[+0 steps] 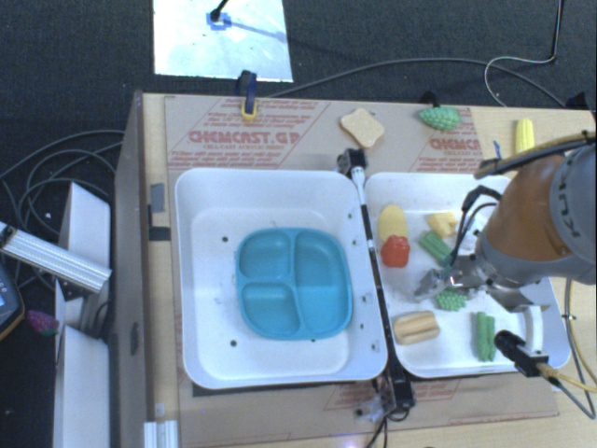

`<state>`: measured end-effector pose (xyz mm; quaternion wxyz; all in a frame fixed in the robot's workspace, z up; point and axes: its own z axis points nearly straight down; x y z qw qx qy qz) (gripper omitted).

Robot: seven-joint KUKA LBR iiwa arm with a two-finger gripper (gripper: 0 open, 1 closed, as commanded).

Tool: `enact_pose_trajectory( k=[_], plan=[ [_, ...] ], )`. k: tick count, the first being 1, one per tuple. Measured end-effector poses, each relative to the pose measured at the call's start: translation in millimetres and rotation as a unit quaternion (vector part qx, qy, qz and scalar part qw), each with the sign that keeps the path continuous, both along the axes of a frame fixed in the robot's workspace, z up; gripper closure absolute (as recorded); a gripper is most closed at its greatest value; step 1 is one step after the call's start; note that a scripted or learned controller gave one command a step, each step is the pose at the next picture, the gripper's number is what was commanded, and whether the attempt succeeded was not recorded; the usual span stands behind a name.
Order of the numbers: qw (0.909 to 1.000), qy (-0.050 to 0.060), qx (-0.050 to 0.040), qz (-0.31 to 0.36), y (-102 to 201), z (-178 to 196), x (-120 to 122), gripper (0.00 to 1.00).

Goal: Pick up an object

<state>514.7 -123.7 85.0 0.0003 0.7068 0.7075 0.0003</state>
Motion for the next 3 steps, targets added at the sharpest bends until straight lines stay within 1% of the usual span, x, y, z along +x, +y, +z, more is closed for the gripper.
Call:
enact_pose_trajectory(
  k=[1,2,3],
  plan=[
    [1.0,-0.001,-0.0003,0.001,-5,0,78,0.0],
    [1.0,0.0,0.0,0.0,2,-1,27,0.0],
    [1.0,0.0,-0.0002,0.0,-22,-1,-2,0.0]
  ],
)
